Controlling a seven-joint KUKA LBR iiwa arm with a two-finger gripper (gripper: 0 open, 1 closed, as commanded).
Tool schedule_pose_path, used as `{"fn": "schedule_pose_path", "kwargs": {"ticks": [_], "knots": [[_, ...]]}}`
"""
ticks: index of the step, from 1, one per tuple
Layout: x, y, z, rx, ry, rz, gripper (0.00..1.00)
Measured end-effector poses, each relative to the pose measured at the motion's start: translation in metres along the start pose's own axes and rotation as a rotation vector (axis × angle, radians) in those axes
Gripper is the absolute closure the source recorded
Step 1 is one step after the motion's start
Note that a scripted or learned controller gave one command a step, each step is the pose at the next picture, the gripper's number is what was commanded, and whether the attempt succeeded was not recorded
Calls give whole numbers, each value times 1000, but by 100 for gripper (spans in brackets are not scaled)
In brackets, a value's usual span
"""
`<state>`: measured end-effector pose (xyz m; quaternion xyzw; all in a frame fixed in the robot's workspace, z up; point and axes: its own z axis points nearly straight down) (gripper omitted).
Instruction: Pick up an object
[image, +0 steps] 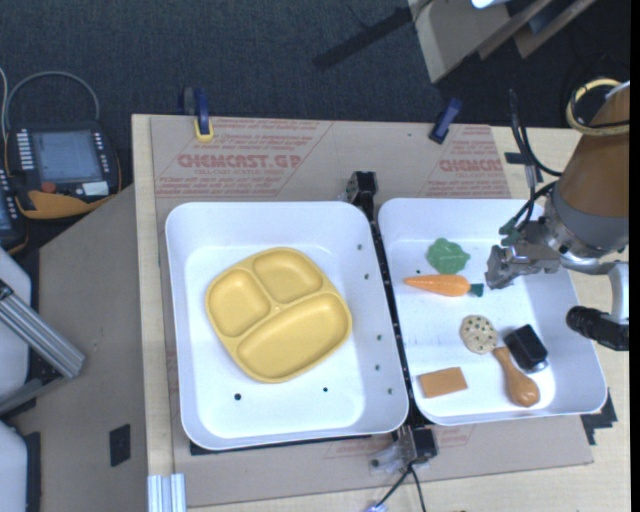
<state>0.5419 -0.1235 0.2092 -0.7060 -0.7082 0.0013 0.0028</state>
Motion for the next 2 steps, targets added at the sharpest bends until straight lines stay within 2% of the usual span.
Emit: {"fn": "schedule_pose_path", "kwargs": {"ticks": [1, 2], "knots": [[49, -3, -12, -4, 0, 2, 100], [103, 2, -5, -3, 0, 0, 100]]}}
